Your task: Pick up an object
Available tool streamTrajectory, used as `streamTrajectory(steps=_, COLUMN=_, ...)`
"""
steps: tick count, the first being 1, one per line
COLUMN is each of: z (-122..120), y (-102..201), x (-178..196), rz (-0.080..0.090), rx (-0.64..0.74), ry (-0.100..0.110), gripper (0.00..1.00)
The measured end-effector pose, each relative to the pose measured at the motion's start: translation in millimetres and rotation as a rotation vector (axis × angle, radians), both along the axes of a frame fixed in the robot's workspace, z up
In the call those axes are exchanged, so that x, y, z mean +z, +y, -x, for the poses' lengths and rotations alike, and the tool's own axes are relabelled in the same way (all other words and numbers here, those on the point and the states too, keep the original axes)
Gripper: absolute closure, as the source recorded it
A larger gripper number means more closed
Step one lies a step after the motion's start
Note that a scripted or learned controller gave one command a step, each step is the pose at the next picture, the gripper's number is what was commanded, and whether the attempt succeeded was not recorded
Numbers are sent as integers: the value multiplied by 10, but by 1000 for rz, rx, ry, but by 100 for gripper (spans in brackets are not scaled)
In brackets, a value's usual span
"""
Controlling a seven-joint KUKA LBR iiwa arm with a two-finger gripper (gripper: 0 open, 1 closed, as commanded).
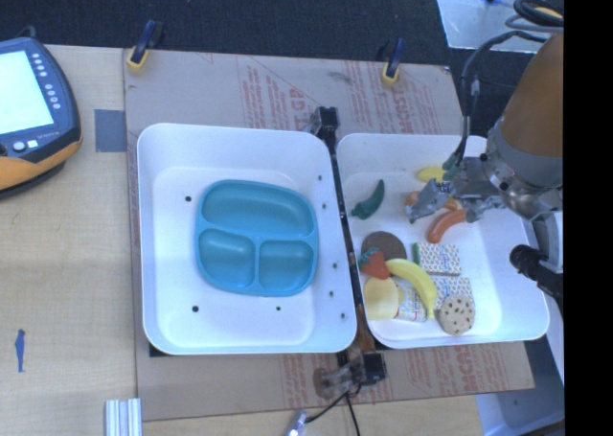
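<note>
Here, bench: I looked down at a slant on two shallow white bins set side by side on a cardboard-covered bench, the left bin (153, 233) and the right bin (536, 324).
Left bin: it held one blue divided tray (257, 236), lying flat near its middle.
Right bin: it held the toy food I could choose from. A green pepper (369, 199) lay at the far left. A brown round cookie (386, 245) sat nearer the middle. A yellow banana (415, 280) lay beside a pale yellow piece (381, 299), with a chocolate-chip cookie (457, 312) at the near right and a checked packet (440, 260) between them.
Arm: the grey arm with its orange band came in from the right and hung over the far right part of the right bin.
Gripper: the gripper (433, 200) pointed left and down among the toys. I could not tell how its jaws stood, wide or narrow, as dark metal and toys ran together there.
Nearest target: an orange sausage-shaped piece (446, 224) lay just beside the gripper tip, with a small yellow piece (430, 173) on its far side.
Judgement: nothing showed clearly between the jaws, so I counted the pick as not yet made.
Doing it well: I would have centred over the orange piece, straddled its narrow width, gone down close to the bin floor, closed, then lifted straight up.
Risk: neighbouring toys crowded close and could have been nudged or pinched along.
</note>
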State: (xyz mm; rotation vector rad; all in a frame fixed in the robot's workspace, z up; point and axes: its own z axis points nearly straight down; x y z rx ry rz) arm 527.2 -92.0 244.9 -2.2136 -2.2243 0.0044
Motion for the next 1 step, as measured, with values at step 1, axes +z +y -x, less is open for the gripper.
streamTrajectory(steps=1, z=-102, y=-658, x=-729, rz=2, rx=0, ry=1, gripper=0)
